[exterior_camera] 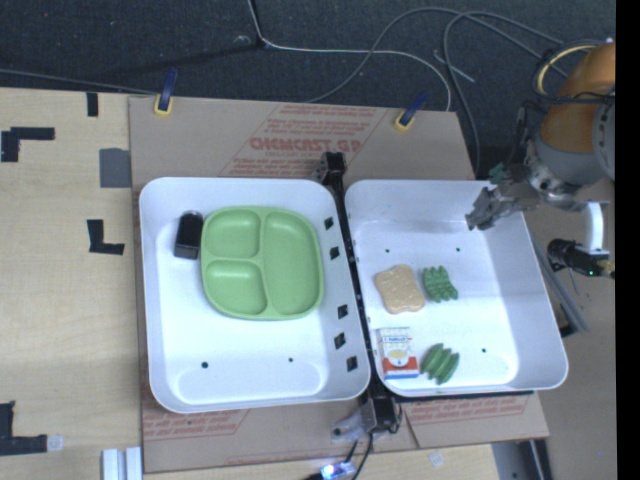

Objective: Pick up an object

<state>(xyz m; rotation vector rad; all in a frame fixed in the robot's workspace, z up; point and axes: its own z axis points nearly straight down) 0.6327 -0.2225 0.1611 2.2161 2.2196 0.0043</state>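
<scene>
Right of frame centre, in the right bin (520, 298), lies a tan, bumpy cracker-like piece (399, 288). The gripper (484, 212) hovers at the bin's upper right edge; its state I cannot tell.

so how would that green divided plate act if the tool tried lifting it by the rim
The green divided plate looks like rigid moulded plastic, so probably stiff and light. It lies flat, unlikely to roll. Its smooth, low rim may slip from the tool.

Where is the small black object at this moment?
The small black object lies in the left bin, touching the left edge of the green divided plate.
</scene>
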